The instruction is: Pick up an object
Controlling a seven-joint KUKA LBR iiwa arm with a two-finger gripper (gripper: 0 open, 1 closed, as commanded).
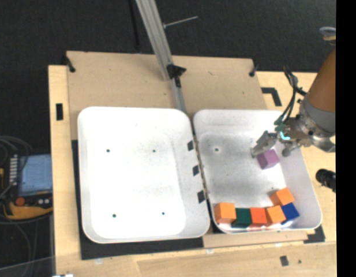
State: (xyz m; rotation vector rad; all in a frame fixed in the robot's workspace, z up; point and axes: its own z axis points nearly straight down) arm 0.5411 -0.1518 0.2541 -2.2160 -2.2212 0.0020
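My gripper [274, 149] hangs over the right part of the right bin [235, 120], reaching in from the right. A small purple block [268, 158] sits tilted between its two fingertips, and the gripper looks shut on it. Along the bin's near edge lies a row of blocks: an orange one [225, 212], a green one [243, 216], a red-orange one [258, 215], another orange one [275, 213] and a blue one [289, 211]. One more orange block [283, 197] rests just above the blue one.
The left bin [134, 172] stands beside the right one, with a narrow divider between them. A metal pole [157, 33] slants up from the back of the bench. Cables and a blue device [36, 175] lie off the bench at the left.
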